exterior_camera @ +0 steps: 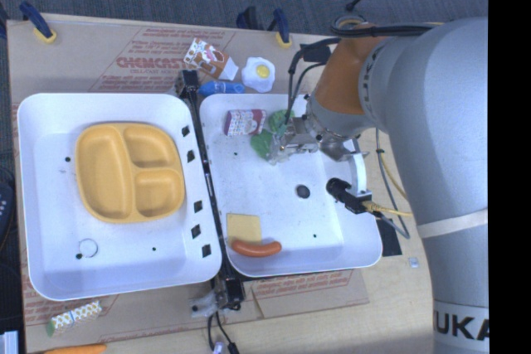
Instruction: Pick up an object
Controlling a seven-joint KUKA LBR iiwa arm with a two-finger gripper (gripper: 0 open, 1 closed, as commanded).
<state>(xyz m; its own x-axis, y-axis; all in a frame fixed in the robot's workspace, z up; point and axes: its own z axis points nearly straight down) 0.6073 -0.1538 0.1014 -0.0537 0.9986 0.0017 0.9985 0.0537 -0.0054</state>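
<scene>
In the right bin (357,249) my gripper (287,147) is low, at the bin's upper middle, pressed against the right side of a green leafy object (267,138) that it partly hides. Just left of that lies a small maroon and white carton (243,122). Near the bin's front edge sit a yellow cheese slice (243,226) and a red-brown sausage (255,247). The grey arm with its orange band (344,83) comes in from the right and covers the bin's right edge.
The left bin (33,178) holds a yellow divided plate (129,172). Behind the bins, on the cardboard, lie a fried egg toy (260,73), a blue item (220,87) and a snack packet (204,56). A dark spot (303,191) marks the right bin's floor.
</scene>
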